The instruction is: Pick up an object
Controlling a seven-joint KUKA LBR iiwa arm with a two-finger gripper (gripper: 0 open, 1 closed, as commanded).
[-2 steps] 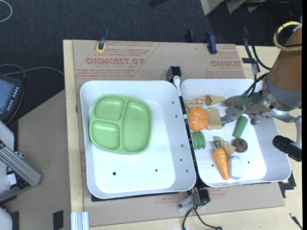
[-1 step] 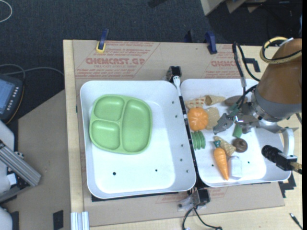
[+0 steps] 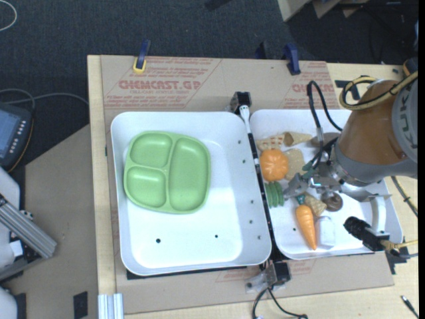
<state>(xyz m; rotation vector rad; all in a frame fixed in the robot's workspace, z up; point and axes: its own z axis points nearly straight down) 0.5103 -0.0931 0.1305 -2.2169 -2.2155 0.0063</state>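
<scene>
The left bin (image 3: 199, 241) in the middle of the frame holds one thing, a pale green divided plate (image 3: 167, 171) with three compartments, lying flat in its upper left part and well apart from the arm. Both bins rest on a brown board (image 3: 172, 82) printed with red lettering, with a blue clamp (image 3: 291, 58) on its top edge. The things to pick lie in the right bin (image 3: 289, 243), crowded along its left side. A round orange fruit (image 3: 273, 165) sits against the left wall. Just below it lies a small dark green piece (image 3: 274, 195), and lower still an orange carrot (image 3: 306, 224) points toward the bottom edge, with a small white block (image 3: 327, 231) just beside it on the right. Pale cone-shaped pieces (image 3: 292, 139) lie near the bin's top. The gripper (image 3: 311, 186) is low in this bin, right of the orange fruit and above the carrot, close among these toys. The bulky grey and orange wrist overhangs the bin's right half, and whether the gripper grasps anything cannot be told.
</scene>
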